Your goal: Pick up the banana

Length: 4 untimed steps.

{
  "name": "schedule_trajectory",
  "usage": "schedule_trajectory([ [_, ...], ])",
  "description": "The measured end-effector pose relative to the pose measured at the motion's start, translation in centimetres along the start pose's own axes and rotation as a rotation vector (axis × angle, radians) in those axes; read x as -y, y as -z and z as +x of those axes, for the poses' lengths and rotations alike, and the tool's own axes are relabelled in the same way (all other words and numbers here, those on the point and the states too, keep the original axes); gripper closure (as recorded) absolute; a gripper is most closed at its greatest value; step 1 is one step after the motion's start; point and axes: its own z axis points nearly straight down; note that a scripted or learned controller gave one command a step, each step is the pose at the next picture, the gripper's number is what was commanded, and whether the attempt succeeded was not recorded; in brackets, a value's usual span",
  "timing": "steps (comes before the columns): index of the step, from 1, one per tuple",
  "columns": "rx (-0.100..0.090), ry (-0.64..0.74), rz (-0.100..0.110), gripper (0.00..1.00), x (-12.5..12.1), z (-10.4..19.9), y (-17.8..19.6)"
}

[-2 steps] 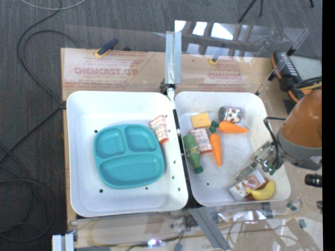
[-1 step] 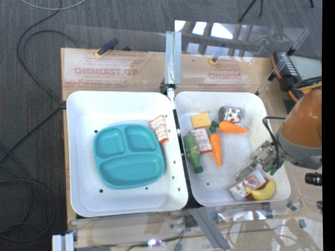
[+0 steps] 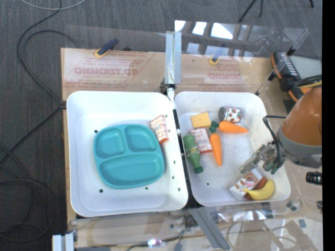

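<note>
The arm (image 3: 306, 127) reaches in from the right, end effector (image 3: 260, 160) lowered.

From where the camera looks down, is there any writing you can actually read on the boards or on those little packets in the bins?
Reddish print on the left board: large letters, too faint and blurred to spell out.
Reddish print on the right board: fainter, unreadable.
Packet beside the teal tray: print too small.
Packet between the green bottle and a carrot: too small.
Pouch against the banana: pictures, no readable words.

Showing yellow on the banana (image 3: 261, 191), orange with green tops on two carrots (image 3: 232, 127), teal on the divided tray (image 3: 129, 155), white on both bins (image 3: 78, 140), dark green on the bottle (image 3: 192, 154).
</note>
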Motion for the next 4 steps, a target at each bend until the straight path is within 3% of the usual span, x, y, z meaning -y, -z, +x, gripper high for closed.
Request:
schedule_trajectory([
  [1,0.002,-0.001,-0.002,0.00,-0.1,-0.1,0.1],
  [2,0.008,0.033,-0.003,0.00,0.0,-0.1,-0.7],
  [3,-0.007,0.141,0.012,0.00,-2.1,2.4,0.8],
  [4,-0.005,0.175,0.003,0.00,0.4,0.2,-0.9],
])
